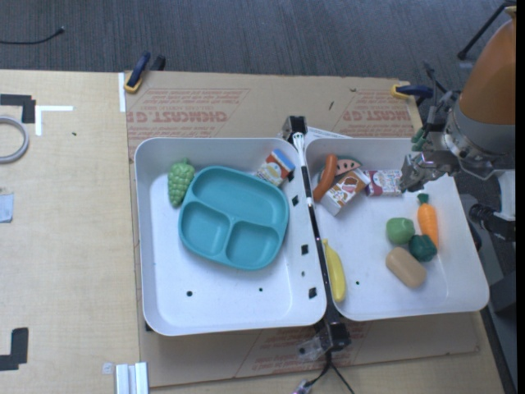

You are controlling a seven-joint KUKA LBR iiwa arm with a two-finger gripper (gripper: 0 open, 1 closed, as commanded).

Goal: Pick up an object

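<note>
Hovering hand (pixel 417 173) just above carrot (pixel 427 222)

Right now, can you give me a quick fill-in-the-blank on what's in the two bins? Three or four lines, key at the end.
1. The teal divided tray lies in the ____ bin.
2. The bunch of green grapes sits just ____ of the tray, in the camera view.
3. The banana lies along the right bin's ____ wall.
4. The claw hovers directly above the ____, near the right bin's far right corner.

Missing words: left; left; left; carrot
</note>
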